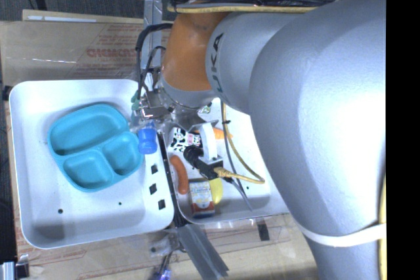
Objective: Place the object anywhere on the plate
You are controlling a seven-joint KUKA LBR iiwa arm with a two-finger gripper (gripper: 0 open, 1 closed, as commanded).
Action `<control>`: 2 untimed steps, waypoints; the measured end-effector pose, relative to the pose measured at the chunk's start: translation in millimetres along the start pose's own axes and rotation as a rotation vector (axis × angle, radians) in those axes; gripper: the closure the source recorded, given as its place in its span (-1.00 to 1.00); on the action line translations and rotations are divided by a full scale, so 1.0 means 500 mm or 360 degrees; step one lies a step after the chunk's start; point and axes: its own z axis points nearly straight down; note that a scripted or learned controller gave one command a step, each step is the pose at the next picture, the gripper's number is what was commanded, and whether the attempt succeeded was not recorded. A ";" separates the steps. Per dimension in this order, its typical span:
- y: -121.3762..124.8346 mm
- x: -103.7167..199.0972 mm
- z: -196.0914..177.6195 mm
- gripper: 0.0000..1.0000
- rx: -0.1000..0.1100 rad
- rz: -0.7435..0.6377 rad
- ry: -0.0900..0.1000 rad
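The blue three-compartment plate point(95, 147) lies in the left bin point(39, 206), its long axis running from upper left to lower right. Just beside its right edge, a small blue object point(146, 140) hangs beneath the gripper point(146, 116); whether it is pinched cannot be told. The grey arm point(295, 95) bends in from the right, over the right bin point(262, 203) holding a sausage point(180, 174) and clutter

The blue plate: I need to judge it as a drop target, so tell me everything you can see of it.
The blue plate is a light blue divided dish that looks like smooth plastic, with rounded corners and three shallow compartments, one long and two smaller. It lies flat and turned at an angle in the left white bin, towards the wall shared with the right bin. A small blue object sits at its right edge.
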 end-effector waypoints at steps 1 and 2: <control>0.020 0.075 0.072 1.00 0.0003 -0.0096 -0.0001; 0.078 0.116 0.028 1.00 -0.0005 -0.0605 -0.0004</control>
